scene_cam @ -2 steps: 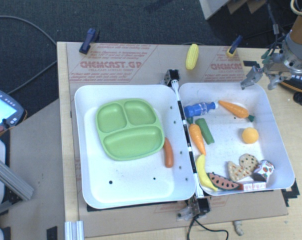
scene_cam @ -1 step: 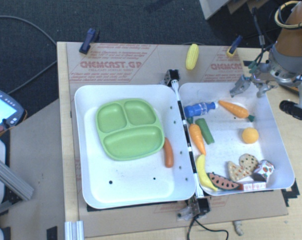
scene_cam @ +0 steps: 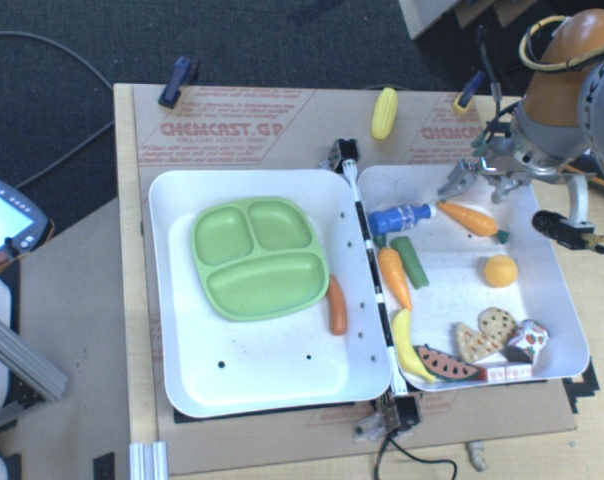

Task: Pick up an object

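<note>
the carrot (scene_cam: 469, 218) lies loose near the back edge of the right bin (scene_cam: 557, 313), slanting toward its back right corner, just beside the blue bottle (scene_cam: 397, 217). it looks the likeliest pick, being nearest the tool (scene_cam: 479, 174). to take it well, i judge the tool should drop straight over the carrot's thick middle, its prongs set across the short width, clear of the bottle. the prongs stand apart with nothing between them, hovering over the bin's back edge, just above the carrot. the grey arm (scene_cam: 562, 88) reaches in over the desk's (scene_cam: 232, 128) back right corner, wrist bent downward.
</note>
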